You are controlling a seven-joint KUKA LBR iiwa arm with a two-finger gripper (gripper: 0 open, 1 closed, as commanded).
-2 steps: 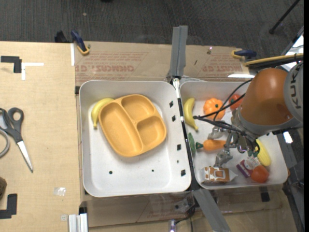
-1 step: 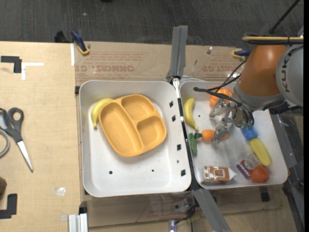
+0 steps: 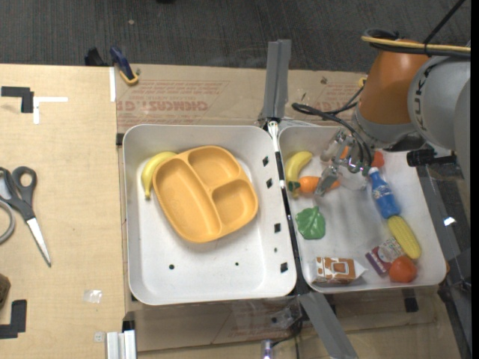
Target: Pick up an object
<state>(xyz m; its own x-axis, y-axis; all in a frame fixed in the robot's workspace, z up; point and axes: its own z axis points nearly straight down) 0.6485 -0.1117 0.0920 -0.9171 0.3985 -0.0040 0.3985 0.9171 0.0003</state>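
Note:
My gripper [image 3: 331, 167] hangs low over the back left part of the right bin [image 3: 352, 223], its fingers [image 3: 327, 182] spread open with nothing between them. One fingertip is right beside a small orange fruit [image 3: 307, 185], and a yellow banana [image 3: 298, 163] lies just left of it. Further forward is a green leafy toy [image 3: 311, 223]. A blue bottle [image 3: 383, 194] lies to the gripper's right, with a corn cob [image 3: 404, 235], a red tomato [image 3: 403, 270], a small packet [image 3: 382, 254] and a brown carton [image 3: 334, 270] nearer the front.
The left bin [image 3: 209, 275] holds a yellow divided plate [image 3: 206, 193] and a second banana [image 3: 153, 169]. A grey bar [image 3: 275, 88] runs between the bins at the back. Scissors [image 3: 26, 208] lie on the bench at far left. Cables [image 3: 322, 111] trail behind the wrist.

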